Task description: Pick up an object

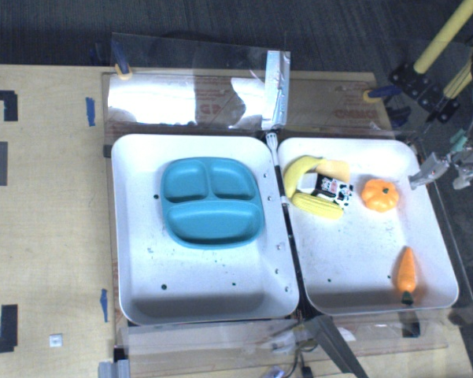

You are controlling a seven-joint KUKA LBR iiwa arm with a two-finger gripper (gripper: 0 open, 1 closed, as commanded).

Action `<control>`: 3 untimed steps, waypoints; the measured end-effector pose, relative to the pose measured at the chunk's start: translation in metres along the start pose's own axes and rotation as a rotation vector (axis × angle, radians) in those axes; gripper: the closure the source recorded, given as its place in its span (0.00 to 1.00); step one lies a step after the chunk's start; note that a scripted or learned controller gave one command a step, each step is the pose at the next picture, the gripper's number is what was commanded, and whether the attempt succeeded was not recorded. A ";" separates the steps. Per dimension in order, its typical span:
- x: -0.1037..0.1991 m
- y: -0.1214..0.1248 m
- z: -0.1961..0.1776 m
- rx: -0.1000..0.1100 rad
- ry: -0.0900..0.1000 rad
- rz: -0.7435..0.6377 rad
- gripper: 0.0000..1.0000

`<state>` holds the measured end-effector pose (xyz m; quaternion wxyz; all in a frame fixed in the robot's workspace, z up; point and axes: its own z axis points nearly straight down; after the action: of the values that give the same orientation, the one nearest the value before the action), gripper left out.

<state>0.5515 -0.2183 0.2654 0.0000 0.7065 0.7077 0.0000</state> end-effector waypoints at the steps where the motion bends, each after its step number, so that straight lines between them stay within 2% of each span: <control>1: 0.000 0.061 0.121 0.004 0.002 0.070 0.00; 2: -0.001 0.070 0.123 -0.023 -0.005 0.079 0.00; 3: 0.000 0.071 0.124 -0.035 -0.008 0.088 0.00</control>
<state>0.6226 -0.2179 0.1410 0.0153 0.7369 0.6758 0.0097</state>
